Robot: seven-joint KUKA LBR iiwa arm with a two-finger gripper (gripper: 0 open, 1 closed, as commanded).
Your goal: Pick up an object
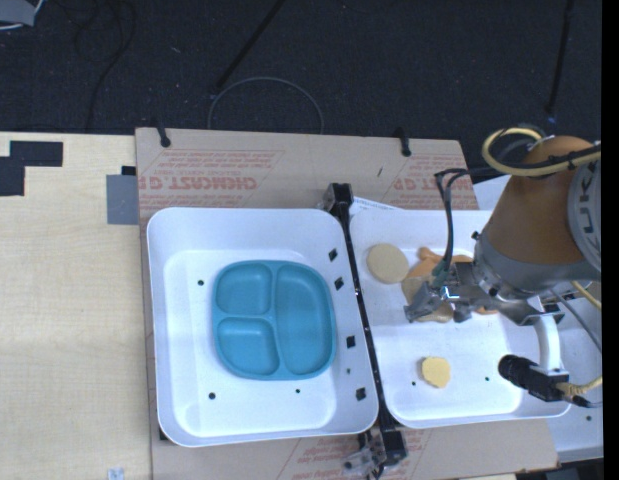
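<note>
Bench with two white bins. The left bin (179,268) holds a blue divided plate (272,318), lying flat near its middle. The right bin (469,393) holds three small food pieces, any of which would serve the task: a tan disc (387,263) near the dividing wall, an orange piece (429,261) just beside it and partly hidden by the tool, and a small yellow piece (436,372) lying apart toward the near wall. The arm (539,218) reaches in from the right, its gripper (429,306) low over the right bin, close to the orange piece and between the disc and the yellow piece. Whether the claw stands apart or together cannot be told, and nothing is seen held in it. The step in hand appears to be the approach. To do it well, centre on one piece alone, descend straight to the floor, and close only once the piece lies within reach. The yellow piece, standing clear of its neighbours, looks the easier choice.
</note>
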